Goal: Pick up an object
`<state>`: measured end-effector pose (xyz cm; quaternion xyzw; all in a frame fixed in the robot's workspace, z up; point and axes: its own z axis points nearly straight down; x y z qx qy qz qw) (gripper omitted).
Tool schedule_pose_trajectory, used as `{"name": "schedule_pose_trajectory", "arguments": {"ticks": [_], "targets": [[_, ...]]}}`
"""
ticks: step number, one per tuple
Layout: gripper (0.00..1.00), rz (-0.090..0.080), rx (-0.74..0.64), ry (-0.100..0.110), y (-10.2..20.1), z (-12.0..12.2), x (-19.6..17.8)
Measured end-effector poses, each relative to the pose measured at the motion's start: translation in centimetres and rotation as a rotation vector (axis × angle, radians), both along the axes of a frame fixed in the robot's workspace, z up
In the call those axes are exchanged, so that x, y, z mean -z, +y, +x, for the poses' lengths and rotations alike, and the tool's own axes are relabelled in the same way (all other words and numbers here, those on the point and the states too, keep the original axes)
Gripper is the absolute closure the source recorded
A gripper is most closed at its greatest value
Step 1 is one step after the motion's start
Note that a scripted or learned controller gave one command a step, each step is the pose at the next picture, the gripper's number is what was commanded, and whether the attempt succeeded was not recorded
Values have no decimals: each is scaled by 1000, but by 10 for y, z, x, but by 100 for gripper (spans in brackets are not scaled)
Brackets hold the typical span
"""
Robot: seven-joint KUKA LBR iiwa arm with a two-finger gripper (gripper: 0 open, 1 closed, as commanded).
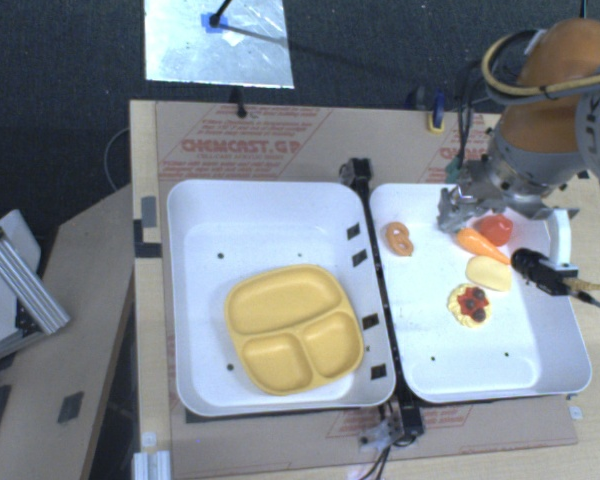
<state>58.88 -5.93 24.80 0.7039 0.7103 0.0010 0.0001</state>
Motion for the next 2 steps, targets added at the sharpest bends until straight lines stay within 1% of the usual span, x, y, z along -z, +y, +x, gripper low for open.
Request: {"name": "schedule_pose_trajectory", "arguments": {"ticks": [1,2], "targets": [[100,1,-1,2,56,-10,14],[100,0,0,3,103,-27,23]]}}
